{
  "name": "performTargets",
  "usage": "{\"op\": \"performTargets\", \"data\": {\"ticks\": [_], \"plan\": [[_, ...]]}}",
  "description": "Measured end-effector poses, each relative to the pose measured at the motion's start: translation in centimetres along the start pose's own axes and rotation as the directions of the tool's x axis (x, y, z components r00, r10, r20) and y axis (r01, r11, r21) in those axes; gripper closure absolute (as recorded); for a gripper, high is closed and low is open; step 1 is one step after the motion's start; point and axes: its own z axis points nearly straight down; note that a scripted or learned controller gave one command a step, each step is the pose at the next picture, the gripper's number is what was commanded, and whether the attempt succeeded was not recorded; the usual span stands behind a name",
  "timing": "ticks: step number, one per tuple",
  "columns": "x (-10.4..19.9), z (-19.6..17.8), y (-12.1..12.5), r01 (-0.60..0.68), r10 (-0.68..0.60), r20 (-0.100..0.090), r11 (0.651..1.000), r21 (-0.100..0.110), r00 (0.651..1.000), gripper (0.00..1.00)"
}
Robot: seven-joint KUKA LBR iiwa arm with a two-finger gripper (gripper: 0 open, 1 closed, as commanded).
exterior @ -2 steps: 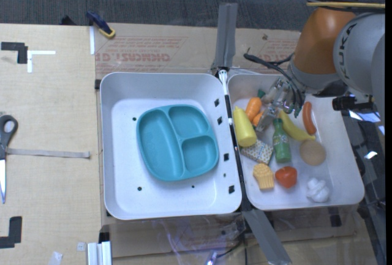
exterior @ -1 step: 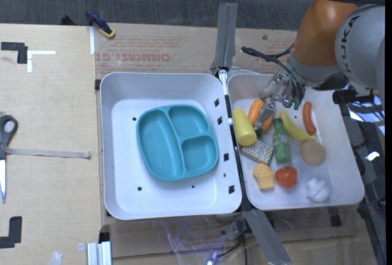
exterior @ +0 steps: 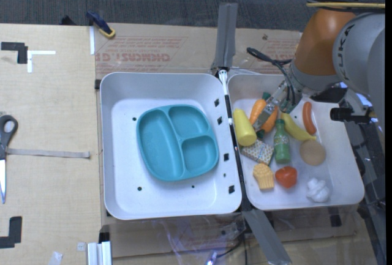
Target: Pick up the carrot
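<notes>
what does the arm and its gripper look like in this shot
The arm is a thick, rounded grey body with a broad orange band above the wrist. A thin dark cable loops out beside the wrist. The gripper is small, made of dark and silvery metal parts, much slimmer than the arm. A black fitting sits on the grey casing lower down.

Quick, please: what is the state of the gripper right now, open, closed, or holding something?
Gripper: over the carrot in the right bin; state cannot be told.

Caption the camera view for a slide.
Gripper lowered over the carrot in the toy-filled right bin; teal plate in left bin.
</notes>
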Motion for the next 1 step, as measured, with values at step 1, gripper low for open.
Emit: {"op": "performTargets", "data": {"ticks": [1], "plan": [[0.65, 0.08, -0.35, -0.114, 0.114, 0.005, 0.993, 0.002, 0.993, 0.0]]}}
